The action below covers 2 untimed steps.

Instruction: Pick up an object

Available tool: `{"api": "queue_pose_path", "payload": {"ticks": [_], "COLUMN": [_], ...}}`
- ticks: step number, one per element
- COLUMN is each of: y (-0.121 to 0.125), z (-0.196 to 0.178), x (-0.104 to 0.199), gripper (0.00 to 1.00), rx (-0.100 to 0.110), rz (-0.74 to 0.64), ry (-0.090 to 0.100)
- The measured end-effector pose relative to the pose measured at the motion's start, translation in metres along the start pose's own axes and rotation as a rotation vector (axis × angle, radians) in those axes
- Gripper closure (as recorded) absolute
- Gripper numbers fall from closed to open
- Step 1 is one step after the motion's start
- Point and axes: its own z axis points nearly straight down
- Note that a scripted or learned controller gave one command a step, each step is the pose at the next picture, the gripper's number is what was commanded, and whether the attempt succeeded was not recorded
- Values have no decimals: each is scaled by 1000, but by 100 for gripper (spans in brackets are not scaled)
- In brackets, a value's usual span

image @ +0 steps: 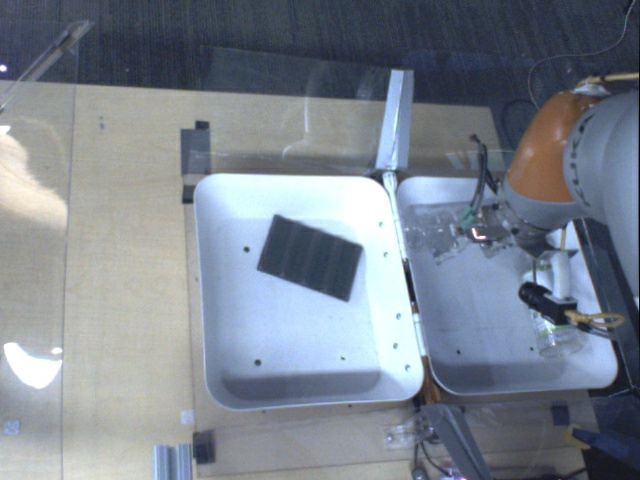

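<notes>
Lying nearest the camera, the bench (100, 318) shows pale wood in front of the two bins. The left bin (300, 396) and the right bin (520, 378) sit side by side, their inner walls touching.

Just nearer than the gripper, over the right bin's floor, a black fitting (537, 296) hangs from the arm with a yellow cable (592, 318) looping off toward the view's right.

The gripper (478, 232) sits low over the far part of the right bin, a small red glow at its tip. How wide it stands cannot be told, and nothing can be seen held in it. Just beside it, toward the divide between the bins, lies some clear, glinting stuff (432, 233), too faint to name.

The slab (310, 257), dark, flat and rectangular, lies well apart from the gripper, across the divide in the middle of the left bin, turned at a slant to the walls.

Behind the gripper rises the grey arm (610, 158) with its orange band (545, 158). Farther off, a metal post (395, 118) stands at the bins' far junction, and dark floor (300, 8) lies beyond the bench.
</notes>
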Motion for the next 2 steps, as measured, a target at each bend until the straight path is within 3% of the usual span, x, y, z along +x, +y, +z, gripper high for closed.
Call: {"api": "queue_pose_path", "payload": {"ticks": [1, 2], "y": [-10, 28], "z": [-40, -75], "x": [-6, -70], "gripper": [0, 0], "rx": [-4, -7], "rz": [254, 162], "ry": [-1, -3]}}
